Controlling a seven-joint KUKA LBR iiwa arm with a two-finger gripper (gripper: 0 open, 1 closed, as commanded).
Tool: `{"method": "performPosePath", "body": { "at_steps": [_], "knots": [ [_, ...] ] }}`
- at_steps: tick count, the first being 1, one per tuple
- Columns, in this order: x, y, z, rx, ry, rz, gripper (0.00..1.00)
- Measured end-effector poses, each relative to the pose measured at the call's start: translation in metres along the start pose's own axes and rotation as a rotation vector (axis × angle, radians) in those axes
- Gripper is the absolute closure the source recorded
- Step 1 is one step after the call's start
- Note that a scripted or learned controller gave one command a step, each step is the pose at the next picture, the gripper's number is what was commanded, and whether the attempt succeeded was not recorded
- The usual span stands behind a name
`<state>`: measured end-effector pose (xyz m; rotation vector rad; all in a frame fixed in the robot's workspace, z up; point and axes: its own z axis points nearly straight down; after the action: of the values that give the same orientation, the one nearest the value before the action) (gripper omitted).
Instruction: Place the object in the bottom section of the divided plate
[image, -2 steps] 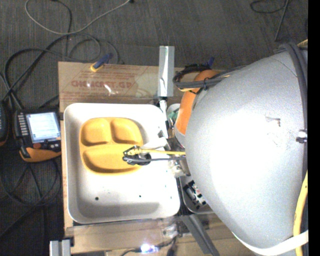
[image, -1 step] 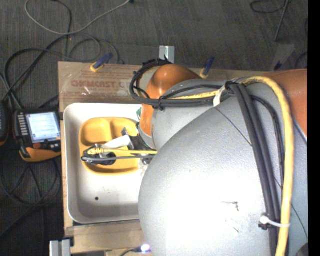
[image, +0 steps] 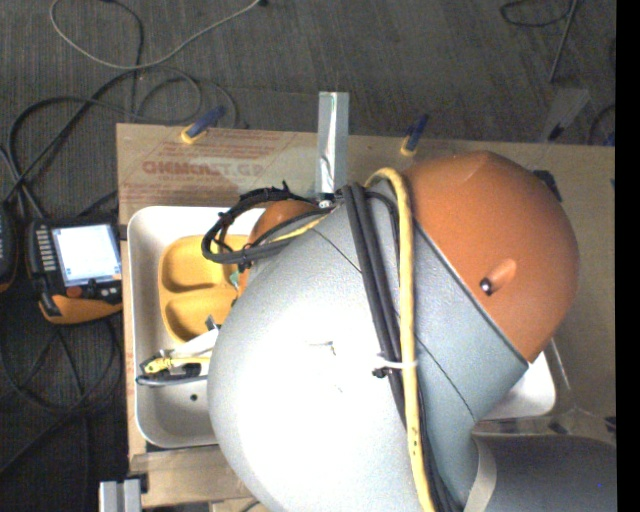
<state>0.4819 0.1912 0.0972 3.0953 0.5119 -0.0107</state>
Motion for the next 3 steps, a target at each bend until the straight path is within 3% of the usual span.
{"method": "performPosePath", "body": {
  "at_steps": [1,2,3],
  "knots": [
    [0.065,0.024,-0.166,0.002,0.002,0.047,1.00],
    [0.029,-0.009,-0.009,-0.002,0.003,0.015,1.00],
    [0.023,0.032,-0.237,0.001,0.003,0.083,1.00]
  ]
}}
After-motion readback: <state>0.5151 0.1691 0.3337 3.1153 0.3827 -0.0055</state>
